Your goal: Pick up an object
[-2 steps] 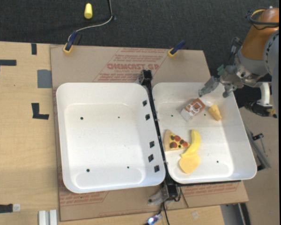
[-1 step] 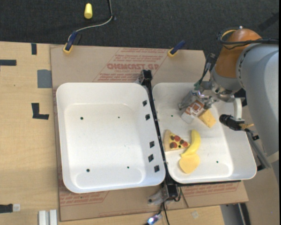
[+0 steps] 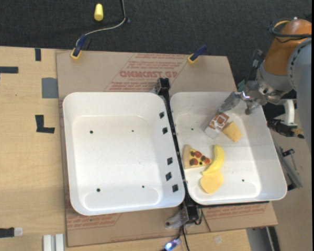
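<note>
Hovering jaws (image 3: 231,101) above small carton (image 3: 218,123), long axis diagonal toward arm, grip state unclear.

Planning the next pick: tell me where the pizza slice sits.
The pizza slice lies in the right bin, against its left wall near the divider, touching the banana on its right.

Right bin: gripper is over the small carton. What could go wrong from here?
1. The small carton lies against the yellow wedge; closing the gripper there may catch both or nudge the carton away.
2. Both sit near the right bin far wall, so the descent may clip the rim.
3. The pizza slice, banana and yellow disc touch each other; a grasp there could drag neighbours.
</note>
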Motion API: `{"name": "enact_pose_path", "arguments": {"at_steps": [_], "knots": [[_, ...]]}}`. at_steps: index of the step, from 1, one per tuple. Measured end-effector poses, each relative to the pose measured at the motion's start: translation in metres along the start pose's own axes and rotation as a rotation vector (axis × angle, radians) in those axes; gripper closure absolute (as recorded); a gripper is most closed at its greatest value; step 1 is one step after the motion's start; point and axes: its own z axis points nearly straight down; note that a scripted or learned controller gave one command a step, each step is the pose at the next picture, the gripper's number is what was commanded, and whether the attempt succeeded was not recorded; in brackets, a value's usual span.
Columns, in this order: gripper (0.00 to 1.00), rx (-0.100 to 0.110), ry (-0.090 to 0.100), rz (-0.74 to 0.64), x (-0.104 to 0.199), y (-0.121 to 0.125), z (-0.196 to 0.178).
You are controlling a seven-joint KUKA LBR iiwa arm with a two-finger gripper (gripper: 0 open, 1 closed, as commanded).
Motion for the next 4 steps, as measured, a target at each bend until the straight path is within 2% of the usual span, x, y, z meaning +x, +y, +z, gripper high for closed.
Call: {"name": "enact_pose_path", "arguments": {"at_steps": [1,2,3,4], "knots": [[0.0,-0.003,0.003,-0.006,0.005,0.002,0.044],[1.0,0.0,0.001,-0.006,0.004,0.001,0.036],[1.0,-0.012,-0.003,-0.003,0.001,-0.015,-0.168],[1.0,-0.012,-0.002,-0.006,0.02,0.003,-0.291]]}}
